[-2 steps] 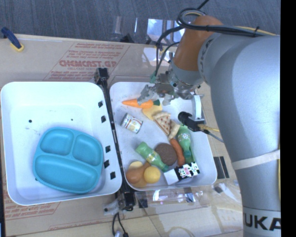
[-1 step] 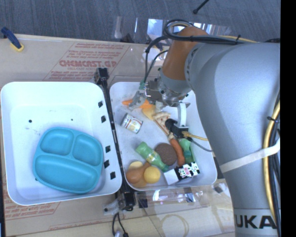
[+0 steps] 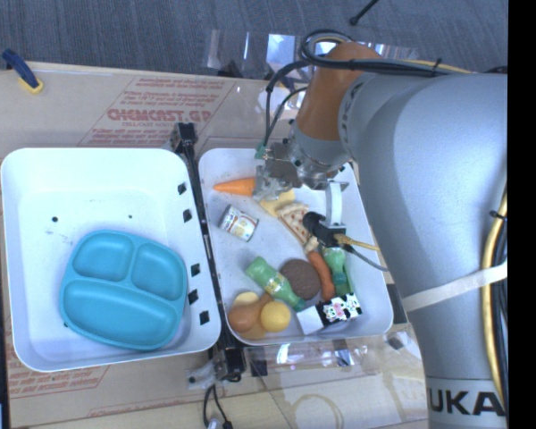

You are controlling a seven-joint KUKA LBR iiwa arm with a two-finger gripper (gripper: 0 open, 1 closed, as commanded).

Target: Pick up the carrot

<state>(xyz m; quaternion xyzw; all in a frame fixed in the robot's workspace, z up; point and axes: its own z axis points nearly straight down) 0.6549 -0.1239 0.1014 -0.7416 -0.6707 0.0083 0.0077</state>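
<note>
Dark grey carpet (image 3: 116, 12) lay beyond the gripper; brown printed cardboard (image 3: 152, 110) covered the bench to its left.

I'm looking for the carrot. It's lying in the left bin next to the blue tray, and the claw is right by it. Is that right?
Not quite. The camera view shows the carrot in the right bin, not the left one. The blue tray lies by itself in the left bin. The claw is right by the carrot.

Two white bins: left bin (image 3: 27, 239), right bin (image 3: 213, 231). The left bin holds one blue divided tray (image 3: 125, 289). The right bin holds one carrot (image 3: 236, 187) at 12 o'clock, one small can (image 3: 238, 224), one green bottle (image 3: 270, 277), one brown cookie (image 3: 300, 279), one yellow ball (image 3: 275, 315) and one cow-patterned carton (image 3: 339, 311) at 5 o'clock.
</note>
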